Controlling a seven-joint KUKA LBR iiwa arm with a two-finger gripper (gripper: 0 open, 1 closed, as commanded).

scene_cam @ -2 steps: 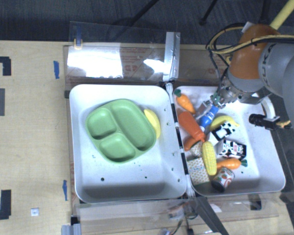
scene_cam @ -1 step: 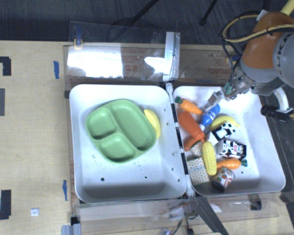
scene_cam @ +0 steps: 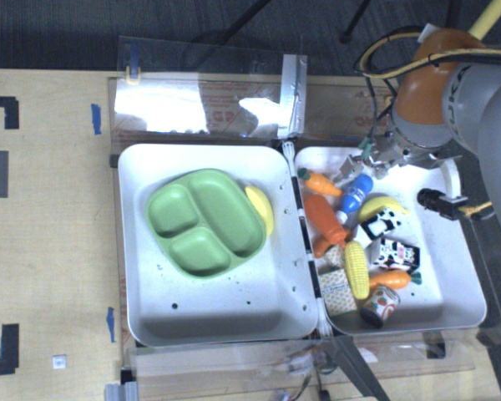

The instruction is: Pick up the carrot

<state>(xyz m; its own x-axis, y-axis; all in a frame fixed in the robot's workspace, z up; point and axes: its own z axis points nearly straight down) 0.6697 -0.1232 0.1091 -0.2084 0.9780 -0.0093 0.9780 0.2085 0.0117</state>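
**Carrot sits in a tight pile, with the arm poised above the right bin's far edge**

From where I stand, the gripper hangs over the far rim of the right bin, with the orange-banded wrist just behind it. I cannot tell how it is set; its tip is a small tangle of metal against the white wall, and nothing is visibly in it.

The carrot lies below and to the left of the gripper, close by, running along the divider between the two bins. A smaller orange piece sits nearer the gripper, touching the carrot's far end, and a blue bottle leans against the carrot's side on the gripper's side of it.

My worry is the crowding. A descent that lands a shade short would likely close on the blue bottle or the smaller orange piece instead. The divider wall presses right beside the carrot, so one side of a grasp has little room and may ride up on the rim. The carrot's tapered, smooth shape could also squirt out of a pinch taken near either end. Beyond it, the corn cob and the black-and-white cow toy could get nudged if the carrot drags.

The left bin, well away from the gripper, carries a green divided plate.

No brand or legible writing shows on anything.
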